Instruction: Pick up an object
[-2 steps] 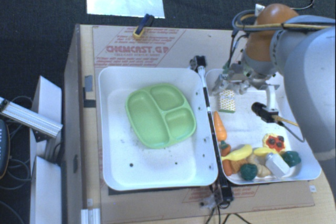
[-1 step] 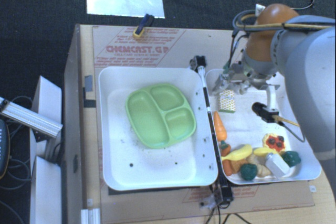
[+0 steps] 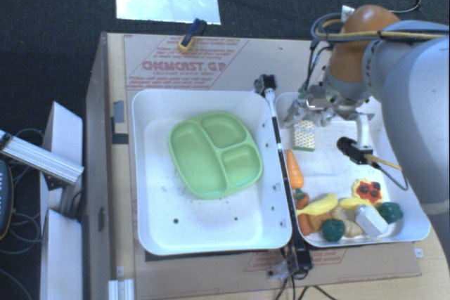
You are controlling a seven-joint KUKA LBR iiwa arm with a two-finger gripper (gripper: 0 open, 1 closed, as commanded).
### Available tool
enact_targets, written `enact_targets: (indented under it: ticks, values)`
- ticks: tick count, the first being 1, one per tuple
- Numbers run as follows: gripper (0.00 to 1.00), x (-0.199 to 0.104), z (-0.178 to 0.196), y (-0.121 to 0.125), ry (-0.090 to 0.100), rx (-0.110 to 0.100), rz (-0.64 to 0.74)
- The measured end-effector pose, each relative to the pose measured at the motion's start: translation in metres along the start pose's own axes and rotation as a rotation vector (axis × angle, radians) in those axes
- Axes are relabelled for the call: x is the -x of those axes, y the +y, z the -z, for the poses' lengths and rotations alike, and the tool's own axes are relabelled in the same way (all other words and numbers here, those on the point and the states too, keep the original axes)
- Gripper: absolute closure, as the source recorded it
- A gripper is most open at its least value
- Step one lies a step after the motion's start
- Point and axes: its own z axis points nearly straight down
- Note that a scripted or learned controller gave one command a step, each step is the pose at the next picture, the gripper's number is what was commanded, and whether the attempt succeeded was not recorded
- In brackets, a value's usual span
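Note:
My gripper point(image 3: 309, 113) hangs over the far left corner of the right bin point(image 3: 415, 225), its fingers spread open and nothing between them. Just in front of it a small pale checkered waffle piece point(image 3: 304, 136) lies on the bin floor. An orange carrot point(image 3: 294, 169) lies along the bin's left wall. At the near end sit a yellow banana point(image 3: 320, 205), a pizza slice point(image 3: 368, 190), a white block point(image 3: 371, 220) and two green broccoli pieces point(image 3: 333, 229) point(image 3: 389, 211), packed close together.
The left bin point(image 3: 155, 221) holds a green divided plate point(image 3: 215, 153). A raised divider point(image 3: 278, 151) runs between the two bins. The arm's grey body point(image 3: 415, 88) hangs over the right bin's far right side. A yellow-and-black tool point(image 3: 190, 36) lies on the cardboard behind.

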Motion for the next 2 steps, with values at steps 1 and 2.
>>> enact_targets:
  ticks: [1,2]
  values:
    - [0.00,0.0031,0.0002,0.0000,0.000,0.001,-0.002]
    - [0.00,0.0003,0.0000,0.0000,0.000,0.000,0.000]
